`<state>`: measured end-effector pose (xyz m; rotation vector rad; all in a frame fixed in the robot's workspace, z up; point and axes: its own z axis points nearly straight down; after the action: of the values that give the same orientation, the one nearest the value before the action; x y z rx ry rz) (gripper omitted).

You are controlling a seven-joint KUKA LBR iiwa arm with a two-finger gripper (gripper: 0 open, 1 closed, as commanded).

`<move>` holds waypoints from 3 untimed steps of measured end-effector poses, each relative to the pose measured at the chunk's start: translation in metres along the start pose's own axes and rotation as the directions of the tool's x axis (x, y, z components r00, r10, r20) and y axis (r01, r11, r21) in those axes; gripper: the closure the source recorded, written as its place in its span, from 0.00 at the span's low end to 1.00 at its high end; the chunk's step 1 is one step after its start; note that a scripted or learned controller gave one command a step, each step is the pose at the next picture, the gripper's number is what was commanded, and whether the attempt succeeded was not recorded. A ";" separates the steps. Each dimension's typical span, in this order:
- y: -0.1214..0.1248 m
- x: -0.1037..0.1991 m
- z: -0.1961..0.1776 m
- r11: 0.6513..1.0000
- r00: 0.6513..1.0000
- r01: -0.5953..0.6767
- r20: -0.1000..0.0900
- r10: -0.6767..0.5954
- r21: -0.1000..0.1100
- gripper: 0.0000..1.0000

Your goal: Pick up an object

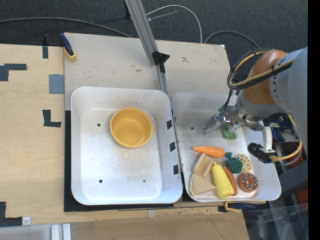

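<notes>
Approach step of a pick: the gripper (223, 124) is low inside the right bin (192, 111), near its far right edge, directly beside a small green object (230, 132). Whether the fingers are apart or together cannot be told. The next move likely calls for closing on the green piece and lifting straight up. The green object is small, irregular and partly hidden by the wrist. Toward the bin's near right corner lie a carrot (209, 151), a yellow bottle (222, 180) and a doughnut (248, 182). The left bin (87, 149) holds 1 yellow bowl (131, 127)
</notes>
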<state>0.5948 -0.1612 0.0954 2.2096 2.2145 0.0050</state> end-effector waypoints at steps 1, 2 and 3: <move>0.001 0.000 -0.011 1.000 1.000 0.001 0.000 -0.001 -0.001 1.00; 0.002 0.006 -0.073 1.000 1.000 0.000 -0.006 0.000 0.007 1.00; 0.003 0.007 -0.136 1.000 1.000 0.000 -0.005 0.000 0.006 1.00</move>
<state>0.5964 -0.1528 0.2317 2.2156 2.2199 0.0043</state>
